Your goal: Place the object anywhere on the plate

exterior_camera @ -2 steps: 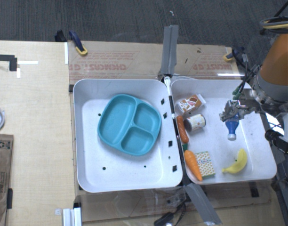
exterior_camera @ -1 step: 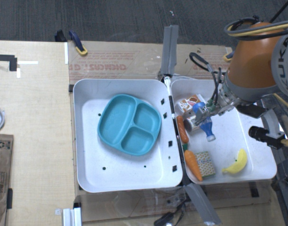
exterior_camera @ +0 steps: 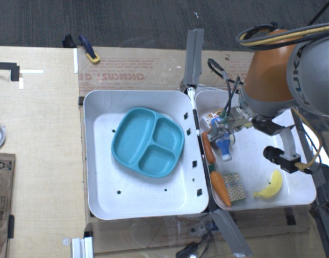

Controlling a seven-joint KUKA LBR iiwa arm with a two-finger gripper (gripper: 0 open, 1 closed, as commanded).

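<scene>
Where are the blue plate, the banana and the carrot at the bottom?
blue plate (exterior_camera: 133, 138): camera view, its large left compartment.
banana (exterior_camera: 271, 186): camera view, middle of the yellow curve.
carrot (exterior_camera: 220, 188): camera view, middle of its orange body.

I'm getting a bright, evenly lit feed from above. The white bins (exterior_camera: 94, 160) are running close to washed out, so their walls are barely separating from their floors. The blue plate (exterior_camera: 148, 142) is casting only a thin, soft shadow along its lower edge. The arm (exterior_camera: 293, 63) near the lens is looking slightly soft; fine detail is smearing.
</scene>
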